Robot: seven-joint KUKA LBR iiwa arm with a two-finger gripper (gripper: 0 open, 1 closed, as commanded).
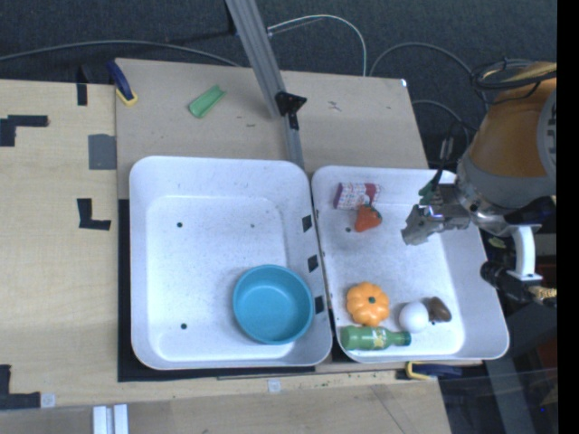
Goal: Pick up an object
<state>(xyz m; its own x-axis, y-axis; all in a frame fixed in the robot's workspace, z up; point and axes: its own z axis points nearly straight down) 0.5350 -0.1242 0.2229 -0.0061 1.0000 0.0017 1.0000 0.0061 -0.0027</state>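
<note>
End effector (422, 227), grip state unclear, hovers over right bin (470, 278) near strawberry (366, 218).

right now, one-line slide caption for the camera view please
End effector over the right bin beside a carrot; pumpkin, bottle and ball near its front.

The grey-and-orange arm (516, 143) is cut off by the right edge, its upper links out of frame. The metal two-finger pincer (418, 229) appears small and blurred; finger spacing cannot be resolved. The arm covers the right white bin's (470, 333) far right corner. The label on the small maroon-and-white packet (355, 193) is illegible.
</note>
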